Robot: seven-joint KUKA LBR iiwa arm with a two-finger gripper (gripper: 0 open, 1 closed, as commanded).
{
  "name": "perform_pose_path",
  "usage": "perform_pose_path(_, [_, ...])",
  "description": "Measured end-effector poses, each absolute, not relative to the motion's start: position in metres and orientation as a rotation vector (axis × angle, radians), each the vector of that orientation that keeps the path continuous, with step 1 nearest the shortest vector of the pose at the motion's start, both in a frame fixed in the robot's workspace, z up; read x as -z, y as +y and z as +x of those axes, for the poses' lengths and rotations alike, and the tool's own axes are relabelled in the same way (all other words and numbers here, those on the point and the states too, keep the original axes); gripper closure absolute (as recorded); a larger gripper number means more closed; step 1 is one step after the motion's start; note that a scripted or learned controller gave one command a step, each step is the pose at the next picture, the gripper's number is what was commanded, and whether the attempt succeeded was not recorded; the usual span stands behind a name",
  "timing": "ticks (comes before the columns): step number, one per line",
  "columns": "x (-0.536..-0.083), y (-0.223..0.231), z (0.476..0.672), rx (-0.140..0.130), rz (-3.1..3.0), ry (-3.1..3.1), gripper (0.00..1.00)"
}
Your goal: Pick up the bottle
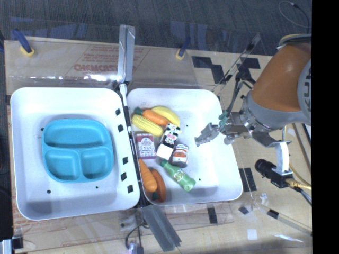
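Hovering over the right bin [212, 187], the jaws' state is unclear; green bottle [179, 175] label unreadable.

- My arm [283, 86] is a thick rounded shell, with a broad orange band above a grey wrist section.
- My end effector [204, 136] is small, grey metal, with greenish-teal parts near where it meets the wrist.
- Thin dark cables and rods run along my wrist.
- A white bracket and a black cylindrical fitting hang beneath the wrist.
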State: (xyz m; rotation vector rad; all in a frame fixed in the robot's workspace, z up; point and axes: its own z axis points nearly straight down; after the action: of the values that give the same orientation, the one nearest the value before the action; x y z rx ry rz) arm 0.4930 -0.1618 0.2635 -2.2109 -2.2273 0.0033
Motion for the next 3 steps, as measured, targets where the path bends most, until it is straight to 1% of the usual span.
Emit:
perform_pose_path(1, [-0.109,-0.15,0.494,-0.005,-2.381,-2.041,0.0])
perform_pose_path(2, [-0.091,-0.095,0.476,-0.002,-2.296,-2.139,0.0])
perform_pose_path(3, [-0.127,-0.123,0.477,0.0,-2.218,-2.223,0.0])
